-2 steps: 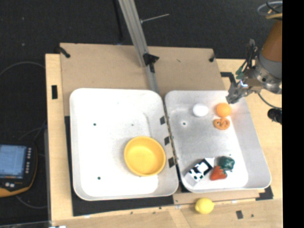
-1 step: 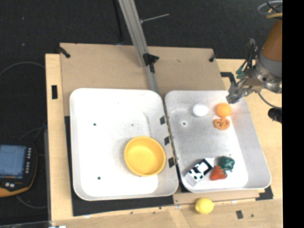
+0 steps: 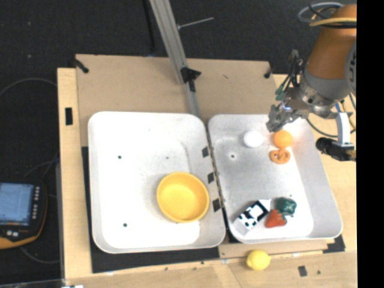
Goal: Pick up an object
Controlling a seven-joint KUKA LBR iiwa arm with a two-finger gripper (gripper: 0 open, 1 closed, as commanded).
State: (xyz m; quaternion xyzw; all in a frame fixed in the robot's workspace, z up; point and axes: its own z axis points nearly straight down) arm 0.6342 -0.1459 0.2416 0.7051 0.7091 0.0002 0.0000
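At the far left, off the tabletop, lies a handheld pendant with a lit screen. The left bin holds a yellow bowl at about five o'clock of its floor. A grey pole slants down from twelve o'clock toward the seam between the bins. In the right bin, a white ball sits near twelve o'clock, an orange ball just beside it toward one o'clock, and a small orange piece close below that ball. Toward six o'clock lie a black-and-white block, a red piece and a dark green piece, crowded together. A yellow ball rests on the tabletop below the bin.

The pincer hangs over the bin's top edge, between the two balls and slightly above them; how far it is parted I cannot tell, and nothing shows in its grip. The likely targets are round, so a descent slightly off-centre could roll one away, or nudge its neighbour, leaving the pincer empty.
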